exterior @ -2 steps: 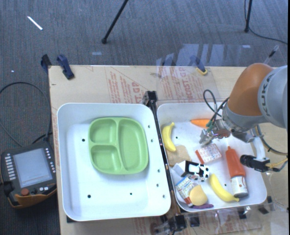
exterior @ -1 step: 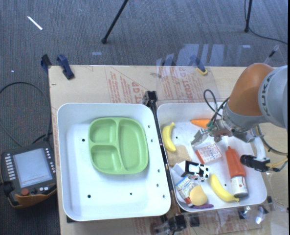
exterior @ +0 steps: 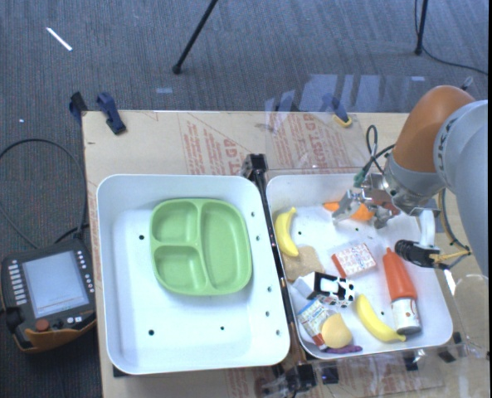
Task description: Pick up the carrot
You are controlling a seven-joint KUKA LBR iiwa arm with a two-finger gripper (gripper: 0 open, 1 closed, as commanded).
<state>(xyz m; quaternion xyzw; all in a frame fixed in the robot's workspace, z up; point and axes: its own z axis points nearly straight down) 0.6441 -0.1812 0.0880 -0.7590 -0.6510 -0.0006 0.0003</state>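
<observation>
Orange tapered carrot (exterior: pixel 355 212) lies in the right shallow white bin (exterior: pixel 441 305), up near its far edge, w/ the metal two-finger gripper (exterior: pixel 368 203) right on top of it. Carrot's orange shows on either side of the gripper, but we can't tell whether the jaws stand open or closed, nor whether they're actually around it; too small and cluttered at that spot.

We judge the step in hand as the grasp itself: gripper's down at the carrot, lift not yet done. To do it well, we want the jaws straddling the carrot across its short axis, approx. mid-body, not at the thin tip where it'd squirt out. Go low enough that the pads catch below the widest part of the round section, else it rolls free on closing. Close slowly, then lift straight up, no sideways drag.

Neighbours to mind: red-and-white patterned flat card (exterior: pixel 355 259) sits just nearer the camera, yellow curved banana (exterior: pixel 286 231) well off toward the bin's left wall, orange bottle w/ white base (exterior: pixel 399 288) further down the right side. None touch the carrot as far as we can see, so the lift path looks clear. Bin's far wall is close, though; keep clear of it on the way up.

Left bin w/ the green divided plate (exterior: pixel 201 245) plays no part here.
</observation>
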